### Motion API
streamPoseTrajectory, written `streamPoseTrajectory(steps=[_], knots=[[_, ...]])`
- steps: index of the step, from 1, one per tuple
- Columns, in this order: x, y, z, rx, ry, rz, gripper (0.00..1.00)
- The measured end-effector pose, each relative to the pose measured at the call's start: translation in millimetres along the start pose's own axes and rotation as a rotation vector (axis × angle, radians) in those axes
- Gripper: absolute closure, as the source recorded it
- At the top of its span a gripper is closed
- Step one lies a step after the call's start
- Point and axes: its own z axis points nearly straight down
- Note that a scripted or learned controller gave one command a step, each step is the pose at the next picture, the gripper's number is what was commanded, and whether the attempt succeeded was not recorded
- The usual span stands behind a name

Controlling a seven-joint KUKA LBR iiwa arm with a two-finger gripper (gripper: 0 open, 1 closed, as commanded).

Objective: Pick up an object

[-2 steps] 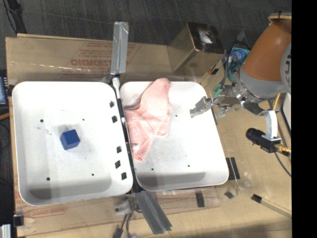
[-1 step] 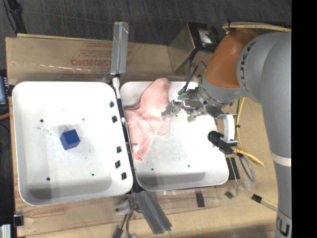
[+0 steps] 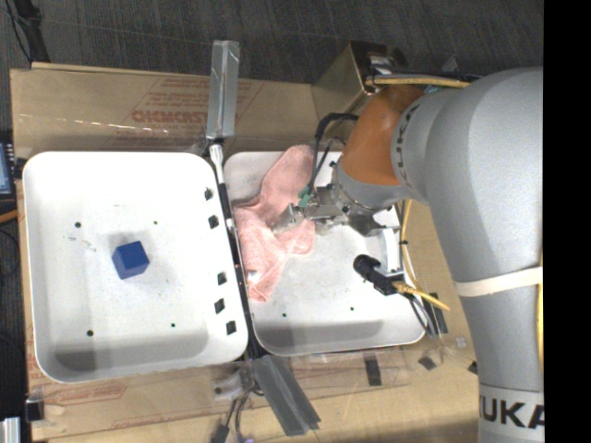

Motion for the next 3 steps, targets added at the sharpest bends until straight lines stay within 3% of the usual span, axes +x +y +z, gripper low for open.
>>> streamPoseTrajectory(steps=[1, 2, 3], knots=[[-0.2, -4.4, 0.3, 0.001, 0.000, 0.207, 0.00], [0.2, -4.6, -8.9, 0.004, 0.002, 0.203, 1.00], [64.1, 4.6, -128.7, -0.001, 0.000, -0.063, 1.00]])
